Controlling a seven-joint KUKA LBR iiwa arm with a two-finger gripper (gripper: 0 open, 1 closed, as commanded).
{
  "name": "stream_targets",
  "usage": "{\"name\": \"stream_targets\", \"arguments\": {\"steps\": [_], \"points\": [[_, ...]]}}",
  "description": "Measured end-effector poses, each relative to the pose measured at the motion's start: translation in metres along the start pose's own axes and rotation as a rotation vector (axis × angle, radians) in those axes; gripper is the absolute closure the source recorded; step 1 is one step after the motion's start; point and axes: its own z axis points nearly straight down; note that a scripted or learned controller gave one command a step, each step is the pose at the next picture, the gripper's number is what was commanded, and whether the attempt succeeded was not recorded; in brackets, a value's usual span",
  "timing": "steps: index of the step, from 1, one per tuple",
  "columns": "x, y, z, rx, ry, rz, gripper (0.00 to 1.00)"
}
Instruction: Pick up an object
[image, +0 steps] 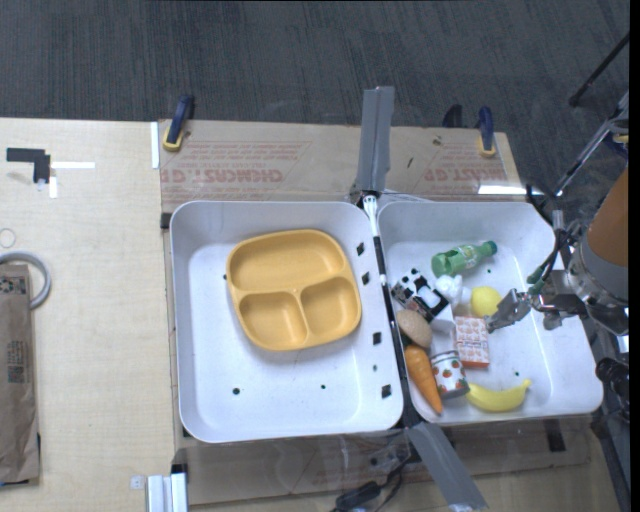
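Observation:
The right bin (545, 395) holds a green bottle (463, 257), a yellow lemon (485, 300), a banana (498, 396), a carrot (423, 379), a small red can (451, 373), an orange-and-white carton (471, 341), a brown potato-like lump (413, 327) and a black-and-white box (419, 292). My gripper (508, 310) reaches in from the right and hovers over the middle right of that bin, just right of the lemon and above the carton. Its fingers stand apart with nothing between them.
The left bin (195, 330) holds a yellow divided plate (293, 288). A central divider (381, 300) runs between the bins. Cardboard (270, 165) lies behind them, with blue clamps (180, 120) at its corners. A brown paper bag (15, 360) lies at far left.

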Motion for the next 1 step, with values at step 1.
{"name": "stream_targets", "arguments": {"steps": [1], "points": [[-0.0346, 0.0914, 0.1117, -0.003, -0.001, -0.218, 0.0]]}}
